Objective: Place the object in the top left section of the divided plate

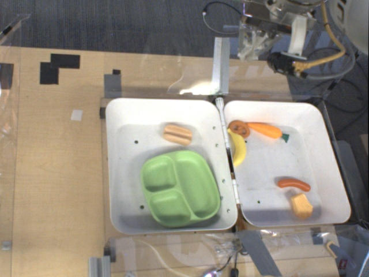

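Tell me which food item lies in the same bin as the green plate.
The bread roll, just above the plate in the left bin. The banana, carrot, sausage and cheese lie in the right bin.

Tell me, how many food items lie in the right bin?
5: donut and banana by the left wall, carrot at the back, sausage and cheese block front right.

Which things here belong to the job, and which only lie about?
Belong to the job:
- divided plate, green, in the left bin
- claw, above the far edge of the bins

Which food item is "the object" I cannot tell. Lying about:
- bread roll, left bin
- banana, carrot, sausage, cheese block, right bin
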Available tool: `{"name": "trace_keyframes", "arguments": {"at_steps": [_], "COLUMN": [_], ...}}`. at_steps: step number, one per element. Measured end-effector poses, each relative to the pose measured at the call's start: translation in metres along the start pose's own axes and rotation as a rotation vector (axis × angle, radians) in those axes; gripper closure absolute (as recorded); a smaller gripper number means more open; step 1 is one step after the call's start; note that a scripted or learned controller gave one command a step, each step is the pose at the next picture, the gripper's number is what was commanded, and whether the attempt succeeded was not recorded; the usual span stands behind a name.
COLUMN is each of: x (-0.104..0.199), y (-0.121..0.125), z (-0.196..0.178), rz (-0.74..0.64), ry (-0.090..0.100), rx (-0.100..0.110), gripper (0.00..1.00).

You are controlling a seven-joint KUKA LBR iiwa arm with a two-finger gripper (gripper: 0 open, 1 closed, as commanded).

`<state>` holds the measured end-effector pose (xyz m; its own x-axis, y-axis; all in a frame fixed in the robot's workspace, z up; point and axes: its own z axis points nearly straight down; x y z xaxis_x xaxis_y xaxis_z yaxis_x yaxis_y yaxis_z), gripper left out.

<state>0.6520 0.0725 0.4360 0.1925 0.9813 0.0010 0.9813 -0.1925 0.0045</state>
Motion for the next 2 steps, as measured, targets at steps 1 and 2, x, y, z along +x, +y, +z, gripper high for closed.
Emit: {"name": "trace_keyframes", "arguments": {"at_steps": [1,2], "x": [-0.013,0.062], "y": [0.02,-0.002], "z": [-0.001,0.041], "rz": [-0.152,-0.203], "ry": [0.0,0.001], "rx": [-0.001,0.002], "gripper": [1.0,1.0]}}
